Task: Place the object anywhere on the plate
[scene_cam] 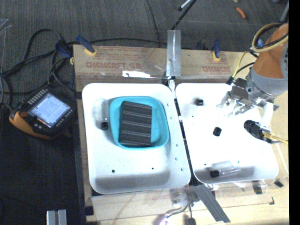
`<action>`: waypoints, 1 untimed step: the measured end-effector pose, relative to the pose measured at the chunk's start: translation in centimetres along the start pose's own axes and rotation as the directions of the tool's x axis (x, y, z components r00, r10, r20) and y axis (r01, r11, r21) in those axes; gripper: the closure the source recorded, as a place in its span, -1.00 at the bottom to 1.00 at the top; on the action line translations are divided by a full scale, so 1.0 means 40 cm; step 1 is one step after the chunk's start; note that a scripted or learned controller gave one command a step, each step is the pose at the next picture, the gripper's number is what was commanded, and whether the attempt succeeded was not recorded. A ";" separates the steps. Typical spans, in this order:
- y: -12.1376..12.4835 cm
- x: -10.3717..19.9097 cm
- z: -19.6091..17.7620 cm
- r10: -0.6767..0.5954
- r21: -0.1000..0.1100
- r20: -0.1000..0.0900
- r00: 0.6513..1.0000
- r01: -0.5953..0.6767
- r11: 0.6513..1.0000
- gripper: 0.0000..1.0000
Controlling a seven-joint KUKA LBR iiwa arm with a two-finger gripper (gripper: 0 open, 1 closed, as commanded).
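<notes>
Dark ribbed block already lies on blue plate in left bin, long axis running toward me. My gripper hovers well apart, over right bin; I cannot tell finger state

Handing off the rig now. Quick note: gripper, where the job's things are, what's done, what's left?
Gripper: over the right bin's upper right area; nothing visibly held, finger state unclear.
Blue plate: in the left bin, with a dark ridged block already lying on it.
Right bin: two small black pieces and a clear tube with a black cap near the front edge.
Done: block on plate.
Left: the right bin's pieces, if they count.
</notes>
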State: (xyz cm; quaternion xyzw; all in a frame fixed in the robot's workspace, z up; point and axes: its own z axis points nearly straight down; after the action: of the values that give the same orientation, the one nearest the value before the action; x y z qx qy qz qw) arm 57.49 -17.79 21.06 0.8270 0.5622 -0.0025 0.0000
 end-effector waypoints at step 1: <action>0.000 0.000 0.000 0.000 0.000 0.000 1.000 0.000 1.000 -1.00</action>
State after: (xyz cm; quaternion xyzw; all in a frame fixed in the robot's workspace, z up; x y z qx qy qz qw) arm 57.49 -17.80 21.08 0.8270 0.5622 -0.0024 0.0002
